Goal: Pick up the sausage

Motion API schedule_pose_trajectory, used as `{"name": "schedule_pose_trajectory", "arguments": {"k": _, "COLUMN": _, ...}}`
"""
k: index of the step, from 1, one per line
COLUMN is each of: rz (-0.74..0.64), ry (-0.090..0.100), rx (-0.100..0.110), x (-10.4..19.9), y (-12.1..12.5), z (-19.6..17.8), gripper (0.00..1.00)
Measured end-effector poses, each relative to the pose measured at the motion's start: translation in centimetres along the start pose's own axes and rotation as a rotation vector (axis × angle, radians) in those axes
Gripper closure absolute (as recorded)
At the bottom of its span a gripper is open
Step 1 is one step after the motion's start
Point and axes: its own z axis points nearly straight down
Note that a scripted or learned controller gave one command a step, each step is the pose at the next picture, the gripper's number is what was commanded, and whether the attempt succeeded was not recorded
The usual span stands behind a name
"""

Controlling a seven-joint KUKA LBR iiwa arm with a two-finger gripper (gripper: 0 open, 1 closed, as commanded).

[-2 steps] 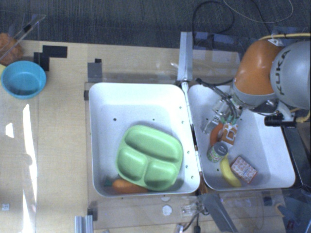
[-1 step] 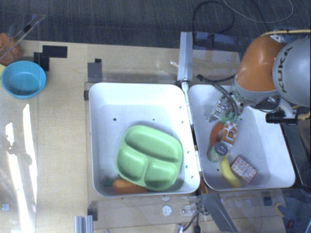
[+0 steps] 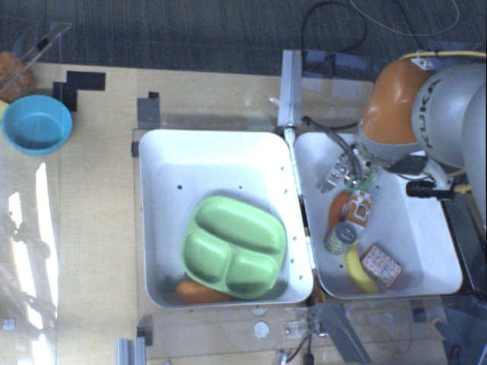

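The sausage (image 3: pixel 335 210), a short reddish-orange piece, lies in the right bin (image 3: pixel 426 234) near its left wall. It rests against a small orange and white carton (image 3: pixel 360 208). My gripper (image 3: pixel 342 178) hangs just above and behind the sausage, reaching in from the orange-banded wrist (image 3: pixel 396 112) at the upper right. Nothing is visibly held in it. From this angle the gripper tip looks a short way from the sausage's upper end.
A can (image 3: pixel 340 238), a banana (image 3: pixel 358 269) and a small patterned box (image 3: pixel 381 265) lie in front of the sausage. The left bin (image 3: pixel 163 204) holds a green divided plate (image 3: pixel 234 245) with an orange carrot-like piece (image 3: pixel 199 292) under its front edge. A blue bowl (image 3: pixel 36 123) sits far left.
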Motion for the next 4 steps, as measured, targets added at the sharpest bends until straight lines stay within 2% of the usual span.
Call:
{"name": "schedule_pose_trajectory", "arguments": {"k": 1, "rz": -0.392, "ry": 0.0, "rx": -0.001, "x": 0.6, "y": 6.1, "z": -9.9, "gripper": 1.0}}
{"name": "schedule_pose_trajectory", "arguments": {"k": 2, "rz": -0.391, "ry": 0.001, "rx": -0.001, "x": 0.6, "y": 6.1, "z": -9.9, "gripper": 0.0}}
{"name": "schedule_pose_trajectory", "arguments": {"k": 3, "rz": -0.277, "ry": 0.004, "rx": 0.003, "x": -2.8, "y": -3.4, "z": -6.7, "gripper": 0.0}}
{"name": "schedule_pose_trajectory", "arguments": {"k": 4, "rz": -0.357, "ry": 0.017, "rx": 0.007, "x": -2.4, "y": 0.6, "z": 0.1, "gripper": 0.0}}
